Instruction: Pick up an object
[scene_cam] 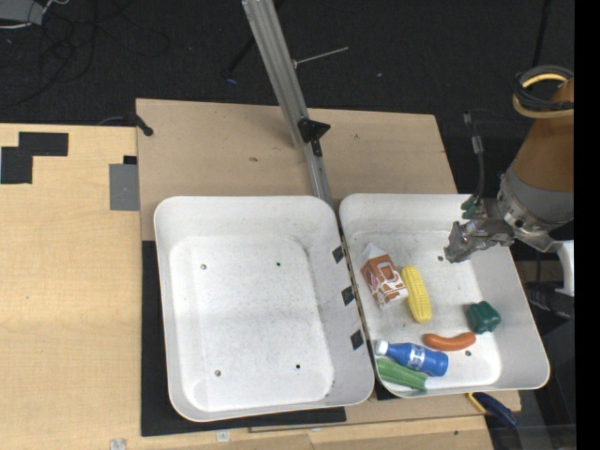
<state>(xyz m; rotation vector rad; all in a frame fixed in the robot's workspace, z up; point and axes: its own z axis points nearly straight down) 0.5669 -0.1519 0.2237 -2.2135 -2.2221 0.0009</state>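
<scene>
End effector [461,244] above six objects [412,293], right bin [525,368].

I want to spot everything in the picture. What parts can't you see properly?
- Gripper, camera view: too small and dark to tell how its fingers stand.
- Green object: partly covered by the blue bottle.
- Brown packet: print too small to read.
- Arm: cut off by the right edge.

Two white bins sit side by side: the left bin [187,251] and the right bin [403,218]. The right one holds six items: one brown packet [383,280], one corn cob [418,292], one dark green block [484,317], one orange sausage [449,340], one blue bottle [413,357], one green cucumber [401,375].
</scene>
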